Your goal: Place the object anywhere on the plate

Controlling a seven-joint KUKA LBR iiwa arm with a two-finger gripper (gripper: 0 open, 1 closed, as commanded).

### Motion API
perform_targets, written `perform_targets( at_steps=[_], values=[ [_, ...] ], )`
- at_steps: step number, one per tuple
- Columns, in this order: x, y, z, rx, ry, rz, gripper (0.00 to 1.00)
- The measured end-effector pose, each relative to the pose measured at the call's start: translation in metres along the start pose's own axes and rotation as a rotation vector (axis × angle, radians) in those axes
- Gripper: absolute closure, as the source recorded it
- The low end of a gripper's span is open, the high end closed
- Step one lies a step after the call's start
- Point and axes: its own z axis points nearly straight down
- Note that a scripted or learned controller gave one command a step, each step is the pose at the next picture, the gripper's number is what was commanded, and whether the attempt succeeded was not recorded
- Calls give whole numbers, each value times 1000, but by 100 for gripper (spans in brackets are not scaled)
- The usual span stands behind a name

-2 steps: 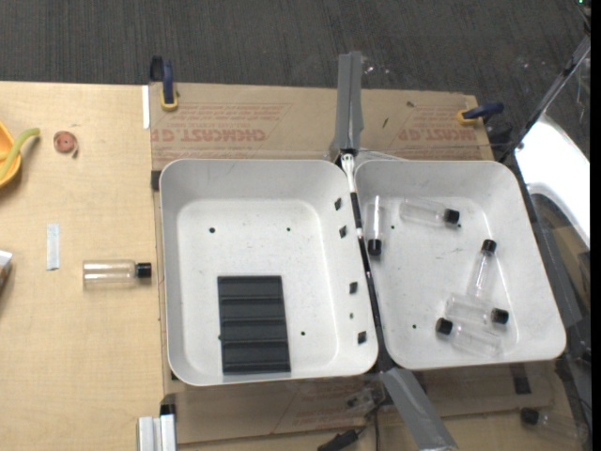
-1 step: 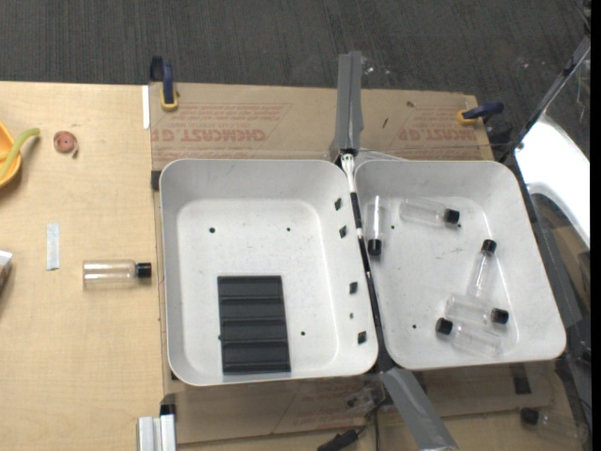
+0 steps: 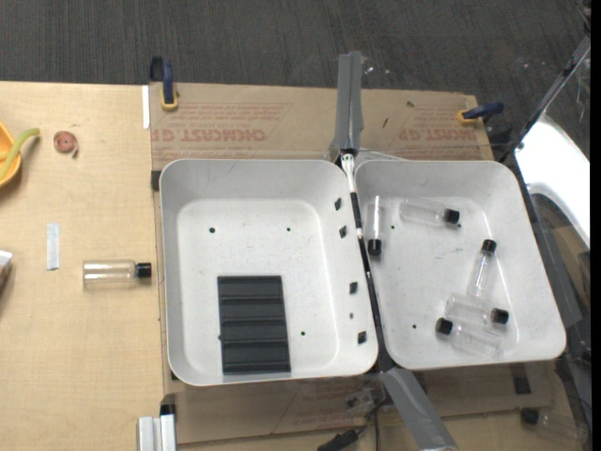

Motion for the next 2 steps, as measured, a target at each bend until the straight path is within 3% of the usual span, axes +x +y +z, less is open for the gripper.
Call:
perform_targets(
  at_steps=[1, 2],
  values=[
    [-64, -13, 0, 2, 0, 7, 0],
    [-4, 0, 0, 1, 0, 2, 0]
  ],
)
